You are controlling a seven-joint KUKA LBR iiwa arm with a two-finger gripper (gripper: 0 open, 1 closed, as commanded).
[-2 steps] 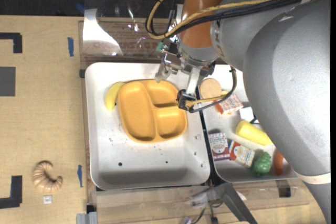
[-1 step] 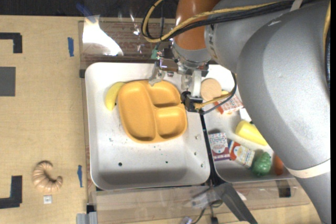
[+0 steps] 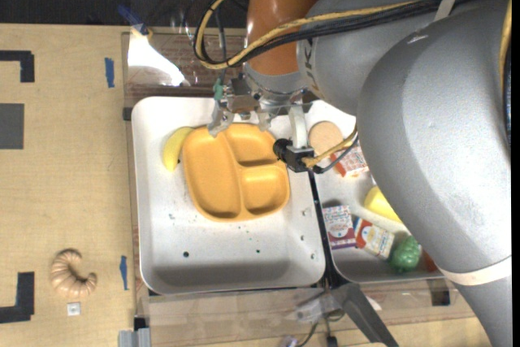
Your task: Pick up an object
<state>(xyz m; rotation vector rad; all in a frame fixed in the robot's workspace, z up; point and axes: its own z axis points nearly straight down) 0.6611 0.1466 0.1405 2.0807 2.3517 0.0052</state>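
Note:
An orange divided plate lies in the left bin, towards its far side. A yellow banana pokes out from under the plate's left edge. My gripper hangs over the plate's far rim, below the orange wrist band. Its two fingers stand apart, one at each side of the rim's middle, and the gripper is open. The view shows nothing lifted between them. The arm hides the far right corner of this bin.
The right bin holds a round peach-coloured item, snack packets, a yellow item and a green item; the arm covers much of it. A tan croissant-shaped toy lies on the wooden bench at left.

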